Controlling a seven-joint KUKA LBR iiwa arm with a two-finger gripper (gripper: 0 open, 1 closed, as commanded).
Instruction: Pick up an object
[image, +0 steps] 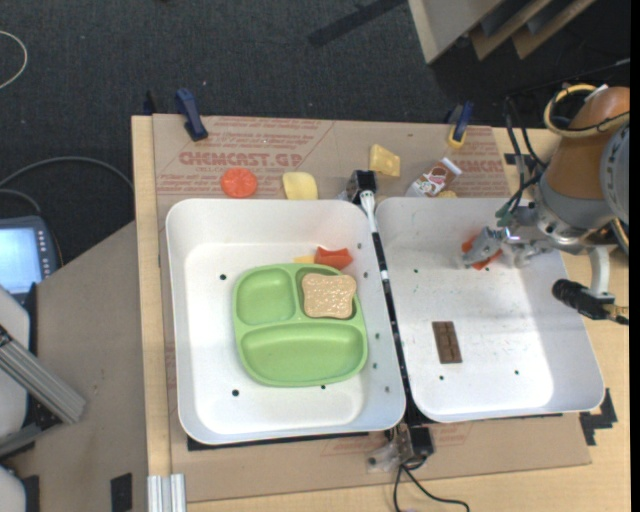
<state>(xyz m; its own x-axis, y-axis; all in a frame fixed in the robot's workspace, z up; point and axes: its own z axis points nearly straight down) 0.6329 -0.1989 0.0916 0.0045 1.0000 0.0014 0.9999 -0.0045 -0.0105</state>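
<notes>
Here, the gripper (487, 247) hangs low over the upper part of the right bin (560, 380), a small orange-red piece (478, 254) showing at its metal tip; whether the jaws are apart or clamped on that piece I cannot tell. A flat brown rectangular block (447, 342) lies lower on the same smooth white floor, well apart. In the left bin (195, 300) sits a glossy green divided plate (298, 326), a speckled tan bread slice (329, 295) in its upper right compartment and an orange wedge (334, 257) just beyond its rim.
</notes>
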